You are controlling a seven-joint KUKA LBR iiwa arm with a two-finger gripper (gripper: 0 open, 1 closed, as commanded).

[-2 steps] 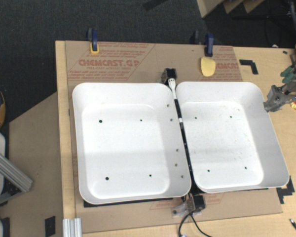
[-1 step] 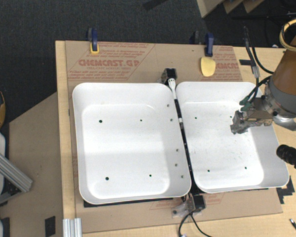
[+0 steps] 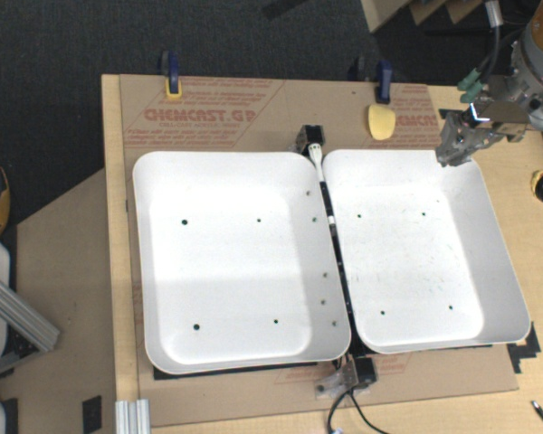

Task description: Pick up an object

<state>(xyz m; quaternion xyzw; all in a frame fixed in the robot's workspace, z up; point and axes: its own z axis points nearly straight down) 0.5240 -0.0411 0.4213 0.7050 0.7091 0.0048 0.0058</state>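
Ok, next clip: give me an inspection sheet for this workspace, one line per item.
Surface: brown board printed with red lettering, bearing the left bin and the right bin side by side, edges meeting.
Job's things: nothing seen in either bin; a small yellow object lies on the board beyond the right bin.
Clutter: two blue clamps on the board's far edge.
Grippers: the gripper hangs at the right bin's far right corner; finger state unclear, nothing seen held.
Cables: a cable trails from a fitting at the near edge; dark cables run above the wrist.
Surroundings: dark carpet, a metal rail at left.
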